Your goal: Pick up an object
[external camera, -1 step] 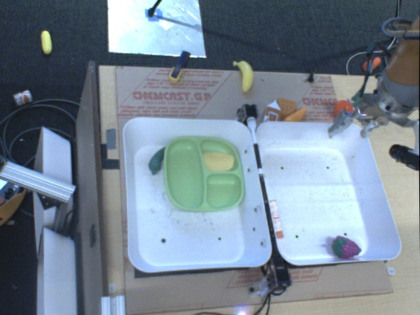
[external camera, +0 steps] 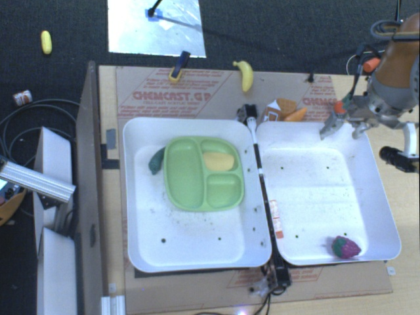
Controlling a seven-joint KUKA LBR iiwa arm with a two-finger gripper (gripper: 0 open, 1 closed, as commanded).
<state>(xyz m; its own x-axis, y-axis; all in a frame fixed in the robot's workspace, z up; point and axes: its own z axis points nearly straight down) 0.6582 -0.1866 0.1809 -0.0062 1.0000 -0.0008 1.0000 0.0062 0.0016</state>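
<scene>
Hanging over the far right corner of the right bin, the gripper shows two pale fingers spread apart, released, with nothing between them. Above it rises the grey arm with its orange band, coming in from the right edge.

Just left of the gripper, outside the bin on the brown board, lie an orange carrot-shaped piece and a small tan-and-white item beside it; what that item is cannot be told.

Inside the right bin, a strawberry toy, pink-red with a green top, sits at the near right corner, well apart from the gripper. The rest of this bin's floor bears only small dark specks.

A dark strip runs between the two bins where their rims meet.

In the left bin lies a green divided plate, roughly in the middle. A yellow object rests in the plate's far right compartment. A dark green object lies just beside the plate's left rim, on the bin floor.

On the far side of the board, a yellow banana lies near the edge, and a yellow-and-blue clamp sits to its left. Farther off on the dark floor are a shiny square sheet and, far left, a small yellow object.
</scene>
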